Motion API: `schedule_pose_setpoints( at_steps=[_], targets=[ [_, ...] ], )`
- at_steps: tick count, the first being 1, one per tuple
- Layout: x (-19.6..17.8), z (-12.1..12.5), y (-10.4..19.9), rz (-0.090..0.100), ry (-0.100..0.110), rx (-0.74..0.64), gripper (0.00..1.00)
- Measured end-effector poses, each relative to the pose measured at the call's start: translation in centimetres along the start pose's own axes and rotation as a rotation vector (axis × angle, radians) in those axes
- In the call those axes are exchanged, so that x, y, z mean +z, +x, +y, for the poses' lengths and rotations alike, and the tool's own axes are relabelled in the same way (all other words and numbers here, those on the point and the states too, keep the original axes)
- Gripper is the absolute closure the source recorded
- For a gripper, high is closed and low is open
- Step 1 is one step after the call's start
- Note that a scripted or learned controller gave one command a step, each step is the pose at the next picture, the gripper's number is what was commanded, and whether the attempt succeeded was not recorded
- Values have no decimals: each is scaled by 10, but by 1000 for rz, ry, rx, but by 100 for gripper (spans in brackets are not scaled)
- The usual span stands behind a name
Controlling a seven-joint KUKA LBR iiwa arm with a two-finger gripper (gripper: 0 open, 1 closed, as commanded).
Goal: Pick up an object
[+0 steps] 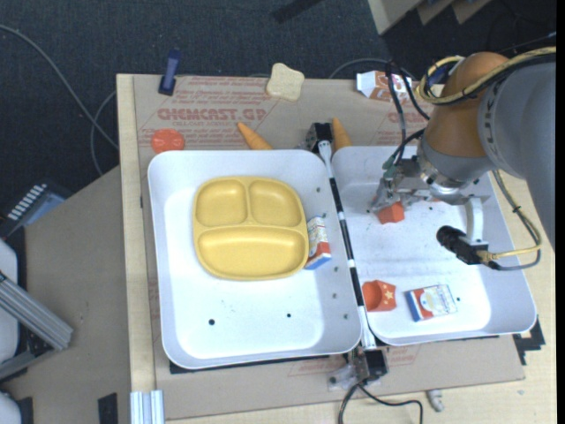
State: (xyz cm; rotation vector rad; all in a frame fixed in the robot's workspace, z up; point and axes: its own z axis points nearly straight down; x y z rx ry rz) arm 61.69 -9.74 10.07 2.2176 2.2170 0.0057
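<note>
My gripper (pixel 392 194) hangs over the upper left part of the right bin (pixel 503 312), reaching down from the grey arm with its orange band (pixel 459 117). A small orange-red block (pixel 392 213) lies directly under the gripper tip, touching it or nearly so. Nearer the front of the same bin sit a red block (pixel 380 296) and a blue, white and red carton (pixel 431 301). The left bin (pixel 256 325) holds a yellow divided plate (pixel 250 228), with a small carton (pixel 318 242) at the plate's right edge.
A black plug on a yellow cable (pixel 459 242) hangs over the right bin. Behind the bins on the bench lie a blue item (pixel 169 71), a beige piece (pixel 284 80), an orange carrot (pixel 254 137), a red disc (pixel 166 140) and a white packet (pixel 381 84).
</note>
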Motion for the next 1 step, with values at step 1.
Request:
schedule_pose_setpoints(
  at_steps=[1],
  targets=[
    [-85, 20, 99, 4, 3, -4, 100]
  ],
)
